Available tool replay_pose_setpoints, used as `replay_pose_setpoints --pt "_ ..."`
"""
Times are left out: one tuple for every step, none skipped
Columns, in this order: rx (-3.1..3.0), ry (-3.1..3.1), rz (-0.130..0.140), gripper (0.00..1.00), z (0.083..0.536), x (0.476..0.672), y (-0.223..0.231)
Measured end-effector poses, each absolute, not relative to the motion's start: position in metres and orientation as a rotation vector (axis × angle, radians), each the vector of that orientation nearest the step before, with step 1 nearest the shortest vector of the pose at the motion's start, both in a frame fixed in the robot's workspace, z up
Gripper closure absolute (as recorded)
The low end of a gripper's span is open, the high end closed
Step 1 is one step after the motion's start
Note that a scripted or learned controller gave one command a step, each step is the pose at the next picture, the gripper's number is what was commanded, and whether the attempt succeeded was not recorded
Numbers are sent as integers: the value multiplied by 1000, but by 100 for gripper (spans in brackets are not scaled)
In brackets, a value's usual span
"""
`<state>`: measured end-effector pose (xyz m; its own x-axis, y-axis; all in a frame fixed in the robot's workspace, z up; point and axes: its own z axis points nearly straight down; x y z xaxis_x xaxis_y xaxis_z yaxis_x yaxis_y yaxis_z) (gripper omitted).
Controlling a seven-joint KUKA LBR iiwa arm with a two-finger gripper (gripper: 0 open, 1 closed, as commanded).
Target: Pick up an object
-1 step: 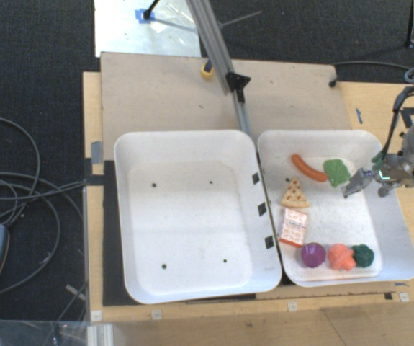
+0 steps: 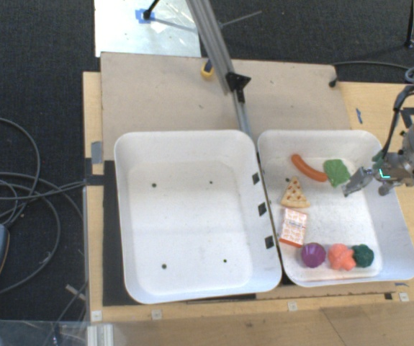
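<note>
Two white bins on a tabletop, toy food in the right bin [image 2: 397,247].

Robot hand [image 2: 356,184] hangs low just right of a green toy [image 2: 336,171], which lies beside an orange sausage [image 2: 309,168]; whether it is open or closed cannot be told. Below the green toy sit a pizza slice [image 2: 294,194], wrapper [image 2: 294,228], purple ball [image 2: 312,254], orange lump [image 2: 341,257] and broccoli [image 2: 363,255]. Nothing appears lifted; the pick seems not yet done.

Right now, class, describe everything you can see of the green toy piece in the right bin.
The green toy piece is a small, blocky, bright green lump, plastic-looking and matte. It lies on the floor of the right white bin, near its upper right. The orange-red toy sausage lies just left of it, and the gripper is close at its right.
</note>
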<state>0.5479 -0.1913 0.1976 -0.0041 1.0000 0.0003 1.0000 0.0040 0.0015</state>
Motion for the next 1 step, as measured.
replay_pose_setpoints --pt "2222 2224 -2 0 155 548 -195"
